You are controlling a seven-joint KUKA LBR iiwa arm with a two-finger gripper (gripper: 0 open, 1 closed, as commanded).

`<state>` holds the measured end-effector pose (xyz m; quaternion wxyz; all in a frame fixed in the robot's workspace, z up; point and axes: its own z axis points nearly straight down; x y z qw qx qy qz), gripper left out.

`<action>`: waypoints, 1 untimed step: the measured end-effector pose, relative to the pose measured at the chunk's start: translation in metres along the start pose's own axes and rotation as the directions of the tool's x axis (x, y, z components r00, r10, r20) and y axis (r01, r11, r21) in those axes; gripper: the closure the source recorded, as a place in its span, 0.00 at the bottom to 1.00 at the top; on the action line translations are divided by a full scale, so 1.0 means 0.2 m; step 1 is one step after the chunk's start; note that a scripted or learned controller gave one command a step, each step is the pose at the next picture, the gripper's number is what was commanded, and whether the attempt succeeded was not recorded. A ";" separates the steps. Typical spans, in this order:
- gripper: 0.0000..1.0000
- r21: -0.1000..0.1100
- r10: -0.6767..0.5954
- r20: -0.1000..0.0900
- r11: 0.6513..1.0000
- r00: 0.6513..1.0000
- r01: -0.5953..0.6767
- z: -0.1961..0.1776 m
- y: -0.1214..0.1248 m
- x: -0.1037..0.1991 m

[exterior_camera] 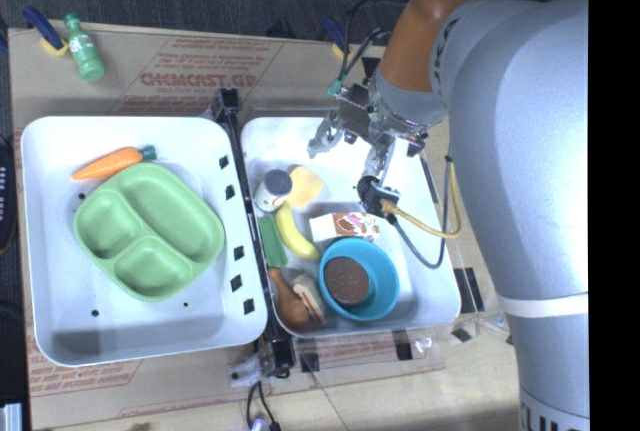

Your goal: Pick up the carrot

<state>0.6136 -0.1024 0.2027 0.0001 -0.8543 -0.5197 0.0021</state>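
Note:
The carrot (pixel 110 162), orange with a green top, lies on its side in the left bin (pixel 50 319), at the upper left, just above the green divided plate (pixel 150 229). My gripper (pixel 343 164) hangs over the upper part of the right bin (pixel 440 289), far to the right of the carrot. It is open, its fingers (pixel 318 143) spread wide with nothing between them.
In the right bin lie a banana (pixel 293 231), a blue bowl (pixel 358 281), a small carton (pixel 345 224), a round lidded piece (pixel 276 184) and several other food items. A green bottle (pixel 85 49) stands on the bench behind the left bin.

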 end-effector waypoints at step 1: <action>0.00 0.011 0.016 0.002 1.000 1.000 -0.016 0.57 -0.02 0.05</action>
